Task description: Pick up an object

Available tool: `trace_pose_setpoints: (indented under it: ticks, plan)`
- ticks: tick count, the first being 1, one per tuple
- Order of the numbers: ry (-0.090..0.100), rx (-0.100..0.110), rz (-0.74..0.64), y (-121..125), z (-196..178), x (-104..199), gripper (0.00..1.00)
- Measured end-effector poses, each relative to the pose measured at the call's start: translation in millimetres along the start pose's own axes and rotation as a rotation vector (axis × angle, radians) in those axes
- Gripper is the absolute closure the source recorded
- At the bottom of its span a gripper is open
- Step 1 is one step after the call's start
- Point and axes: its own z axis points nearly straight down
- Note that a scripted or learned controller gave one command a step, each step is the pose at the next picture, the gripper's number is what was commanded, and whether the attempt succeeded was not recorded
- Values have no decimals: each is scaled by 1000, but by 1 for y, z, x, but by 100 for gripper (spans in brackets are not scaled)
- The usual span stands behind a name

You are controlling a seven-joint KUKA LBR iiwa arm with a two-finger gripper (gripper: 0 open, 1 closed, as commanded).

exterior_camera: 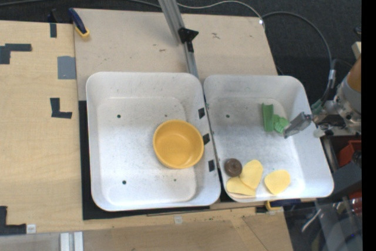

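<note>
In the right bin (305, 144) a green block (270, 116) lies near the upper right. A small brown round piece (233, 167) and three flat yellow pieces (254, 176) rest along the bin's front edge. A yellow bowl (178, 143) stands upright in the left bin (117, 144), near its right wall. My gripper (295, 125) reaches in over the right bin's right wall, low, its tip just right of the green block and close to it. Nothing shows in its grasp.
The grey arm (343, 106) with its cables sits at the right edge beyond the bin. A slanted metal pole (170, 9) runs from the top down to the divide between the bins. A blue and yellow tool (78, 22) lies on the bench at upper left.
</note>
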Motion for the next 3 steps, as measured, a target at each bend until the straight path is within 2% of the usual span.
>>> trace_pose_setpoints:
  ticks: [1, 2, 3]
  plan:
    - [0, 0, 0, 0, 0, 0, 0]
    - [1, 5, 1, -5, 53, 10, 0]
    - [1, 5, 2, -2, 100, 5, 0]
